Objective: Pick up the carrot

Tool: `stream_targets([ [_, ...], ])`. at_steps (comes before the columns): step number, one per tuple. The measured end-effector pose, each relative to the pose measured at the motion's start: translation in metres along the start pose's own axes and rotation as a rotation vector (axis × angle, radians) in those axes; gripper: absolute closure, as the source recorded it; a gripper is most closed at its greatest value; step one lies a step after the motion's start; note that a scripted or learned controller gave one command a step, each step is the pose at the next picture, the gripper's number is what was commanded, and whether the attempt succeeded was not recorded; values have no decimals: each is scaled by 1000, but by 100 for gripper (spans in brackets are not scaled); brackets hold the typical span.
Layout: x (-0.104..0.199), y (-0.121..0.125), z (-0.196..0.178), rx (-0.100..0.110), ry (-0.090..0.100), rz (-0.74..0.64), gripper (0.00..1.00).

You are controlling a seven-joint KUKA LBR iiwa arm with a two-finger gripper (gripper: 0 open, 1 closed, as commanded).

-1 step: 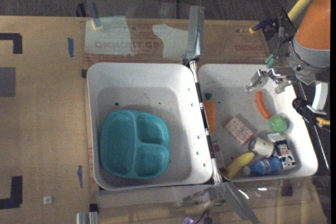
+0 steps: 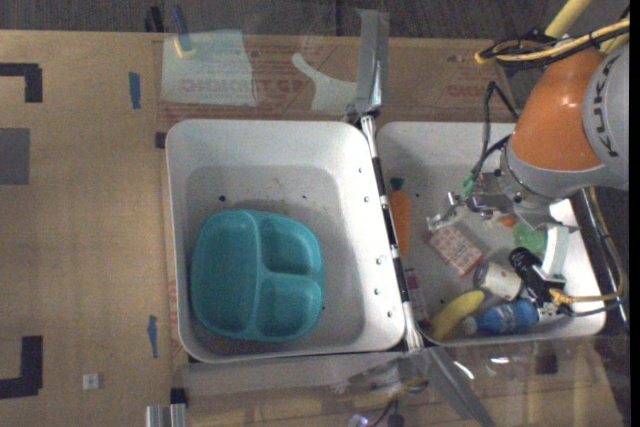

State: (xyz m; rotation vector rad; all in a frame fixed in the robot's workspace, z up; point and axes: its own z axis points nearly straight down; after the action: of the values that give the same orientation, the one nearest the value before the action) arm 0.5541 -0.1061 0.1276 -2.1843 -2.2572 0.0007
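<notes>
- While my arm (image 2: pixel 575 120) reached in over the right bin (image 2: pixel 420 147), my claw (image 2: pixel 487 205) hung above that bin's middle, among the clutter; how wide it stood I could not tell, and I saw nothing in it.
- The carrot (image 2: pixel 400 221) lay lengthwise along the right bin's left wall, green tip toward the far end; it sat left of my claw, apart from it.
- Near my claw lay a pink patterned card (image 2: pixel 457 249); nearer the front edge lay a banana (image 2: pixel 457 312) and a blue bottle (image 2: pixel 507 318), close together.
- The left bin (image 2: pixel 200 150) on the desk (image 2: pixel 80 215) held a teal divided plate (image 2: pixel 257 273).
</notes>
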Motion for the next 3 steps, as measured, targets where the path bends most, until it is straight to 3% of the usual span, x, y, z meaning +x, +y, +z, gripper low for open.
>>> stream_targets([
  [1, 66, 40, -58, -6, -2, -448, 0],
  [2, 24, -32, -57, 0, 1, -690, 0],
  [3, 7, -15, 39, -13, -6, -620, 0],
])
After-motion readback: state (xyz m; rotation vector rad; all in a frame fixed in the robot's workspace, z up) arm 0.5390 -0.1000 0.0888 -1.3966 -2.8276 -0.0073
